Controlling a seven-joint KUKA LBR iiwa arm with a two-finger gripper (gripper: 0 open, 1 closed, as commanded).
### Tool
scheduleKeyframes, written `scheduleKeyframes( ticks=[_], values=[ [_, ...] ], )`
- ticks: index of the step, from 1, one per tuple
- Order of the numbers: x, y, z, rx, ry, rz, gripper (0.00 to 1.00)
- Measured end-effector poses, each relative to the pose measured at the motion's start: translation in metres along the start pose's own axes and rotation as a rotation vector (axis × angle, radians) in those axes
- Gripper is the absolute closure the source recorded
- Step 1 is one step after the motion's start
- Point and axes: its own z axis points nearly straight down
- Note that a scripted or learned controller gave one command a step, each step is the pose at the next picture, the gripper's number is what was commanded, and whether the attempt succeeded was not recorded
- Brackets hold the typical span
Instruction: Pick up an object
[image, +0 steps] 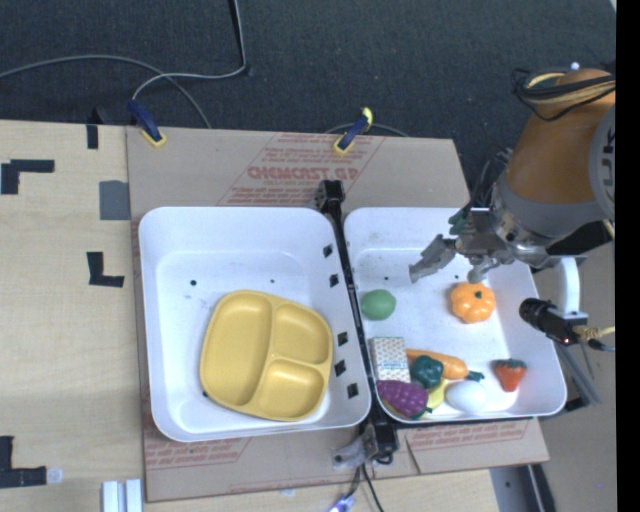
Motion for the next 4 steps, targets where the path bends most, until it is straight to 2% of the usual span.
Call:
scheduleKeyframes(
  ticks=[1,2,3,4],
  values=[
    [-0.056,0.033,0.010,0.000,-0.001,0.002,0.00],
    [-0.119,0.039,0.107,0.003,-0.001,0.002,0.00],
    [-0.105,0.036,0.167,-0.004,-0.003,0.001,0.00],
    [-0.104,0.036,0.157,-0.004,-0.003,0.000,1.00]
  ],
)
